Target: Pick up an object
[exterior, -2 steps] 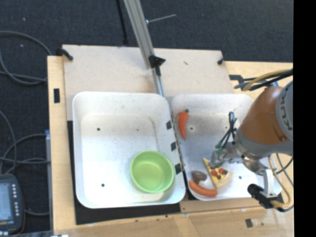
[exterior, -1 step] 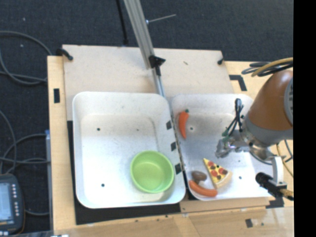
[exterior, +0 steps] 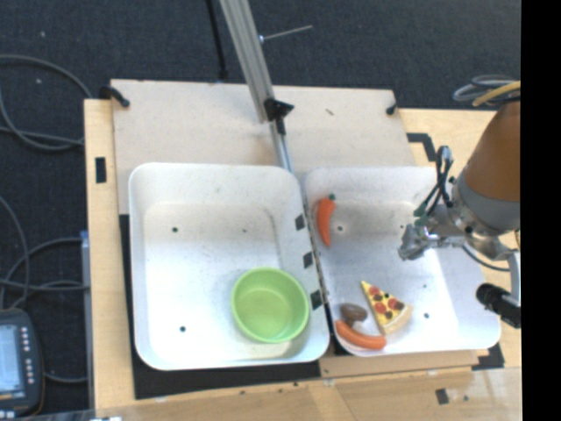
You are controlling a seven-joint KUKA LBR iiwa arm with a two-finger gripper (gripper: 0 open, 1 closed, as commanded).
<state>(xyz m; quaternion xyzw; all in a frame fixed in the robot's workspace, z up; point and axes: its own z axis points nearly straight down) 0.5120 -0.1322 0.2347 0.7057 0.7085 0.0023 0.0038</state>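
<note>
Gripper hung over right bin, finger state could not be told, pizza slice near, carrot apart

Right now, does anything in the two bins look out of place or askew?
Nothing is spilled or broken. Only the orange carrot-shaped toy looks odd: it leans on the right white bin's left wall. The round green bowl sits upright.

Both bins look like smooth white plastic, slightly speckled. The green bowl has a matt plastic sheen. The table is pale, unpolished wood. The slanted rail is ribbed bare metal. The floor is dark, rough carpet.
</note>
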